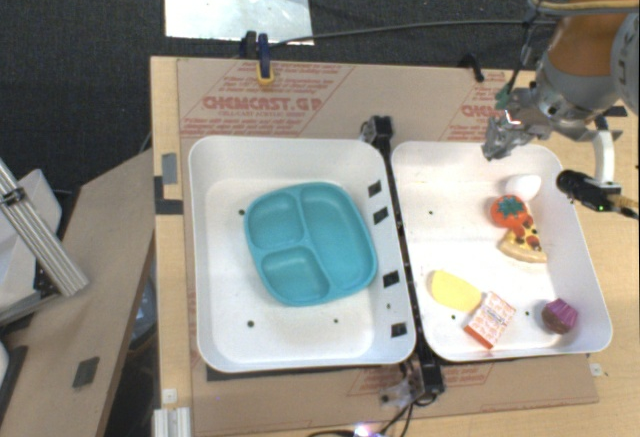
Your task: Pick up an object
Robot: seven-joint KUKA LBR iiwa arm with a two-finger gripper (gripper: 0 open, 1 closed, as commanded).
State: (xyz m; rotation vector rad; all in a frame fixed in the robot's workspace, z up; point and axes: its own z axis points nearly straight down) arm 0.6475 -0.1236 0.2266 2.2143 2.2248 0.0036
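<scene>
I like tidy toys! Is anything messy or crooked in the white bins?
Nothing spilled or broken. The teal tray sits slightly askew in the left bin; the toy foods, like the pizza slice, lie scattered in the right bin.

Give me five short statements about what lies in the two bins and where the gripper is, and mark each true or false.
1. The teal divided plate lies in the left bin. True.
2. The pizza slice lies on the teal plate. False: it lies in the right bin.
3. The gripper is at the right bin's far edge. True.
4. The purple object sits at the right bin's far left corner. False: near right corner.
5. The yellow piece lies beside the red and white packet. True.
</scene>
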